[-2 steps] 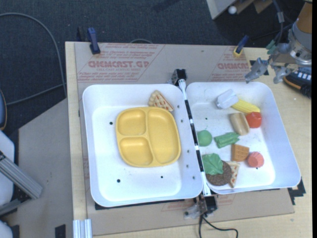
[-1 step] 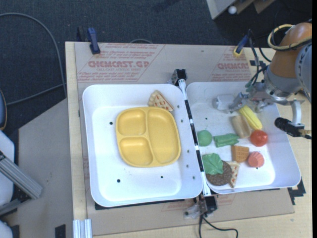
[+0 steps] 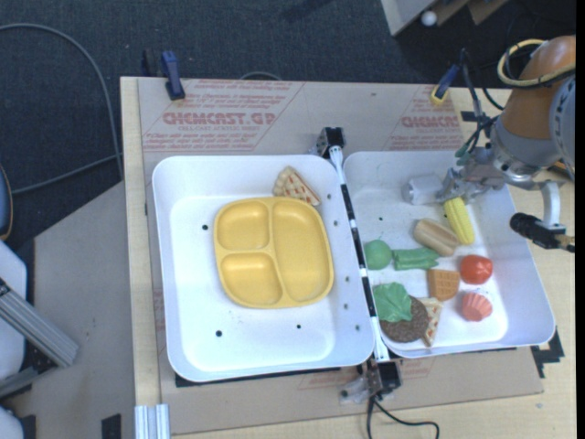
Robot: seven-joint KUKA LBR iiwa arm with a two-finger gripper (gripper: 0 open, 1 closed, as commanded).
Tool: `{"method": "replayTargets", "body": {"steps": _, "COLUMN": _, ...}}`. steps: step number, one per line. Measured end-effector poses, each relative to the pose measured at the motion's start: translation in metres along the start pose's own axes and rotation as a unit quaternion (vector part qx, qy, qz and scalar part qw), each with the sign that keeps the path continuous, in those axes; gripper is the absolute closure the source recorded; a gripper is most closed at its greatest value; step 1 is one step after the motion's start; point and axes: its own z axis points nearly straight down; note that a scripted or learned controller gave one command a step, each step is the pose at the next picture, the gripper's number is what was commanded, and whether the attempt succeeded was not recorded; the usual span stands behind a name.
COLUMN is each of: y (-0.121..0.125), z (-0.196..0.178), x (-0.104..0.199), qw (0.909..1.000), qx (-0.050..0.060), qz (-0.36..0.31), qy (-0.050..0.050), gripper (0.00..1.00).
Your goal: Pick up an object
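Seen from above: two white bins side by side on a brown board (image 3: 228, 117), left bin (image 3: 178, 273) and right bin (image 3: 388, 195) touching along their inner edges.

In the left bin, a yellow plate (image 3: 274, 250) with three compartments, lying flat about the middle. Behind it, at the far edge near the far right corner, a waffle piece (image 3: 296, 187), just beside the plate rim and perhaps touching it.

Over the far right part of the right bin, the gripper (image 3: 464, 183), reaching in from the right under the grey wrist and the orange band (image 3: 548, 62). Open or closed: cannot tell, too small and dark there. Nothing seen held.

Just in front of the gripper, a yellow corn (image 3: 459, 219), lying on the bin floor, pointing toward the far edge. Touching or apart from the gripper, cannot tell. To the left of the gripper, a small grey block (image 3: 419, 190).

Beside the corn on its left, a tan roll (image 3: 435, 236). Nearer the front: two green pieces (image 3: 402, 256) by the inner edge, an orange piece (image 3: 443, 283), a red tomato (image 3: 475, 268), a pink piece (image 3: 475, 306). At the near left corner, a green leaf (image 3: 393, 298) resting on a brown disc (image 3: 407, 326).

At the far edge of the board, two blue clamps (image 3: 171, 74).
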Motion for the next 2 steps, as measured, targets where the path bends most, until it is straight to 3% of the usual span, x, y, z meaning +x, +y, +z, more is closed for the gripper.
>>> {"method": "replayTargets", "body": {"steps": 1, "y": -0.017, "z": 0.012, "x": 0.078, "qw": 1.0000, "qx": -0.006, "qz": 0.000, "qy": 0.000, "gripper": 1.00}}
{"method": "replayTargets", "body": {"steps": 2, "y": 0.010, "z": -0.088, "x": 0.144, "qw": 1.0000, "qx": -0.007, "qz": 0.000, "qy": 0.000, "gripper": 1.00}}
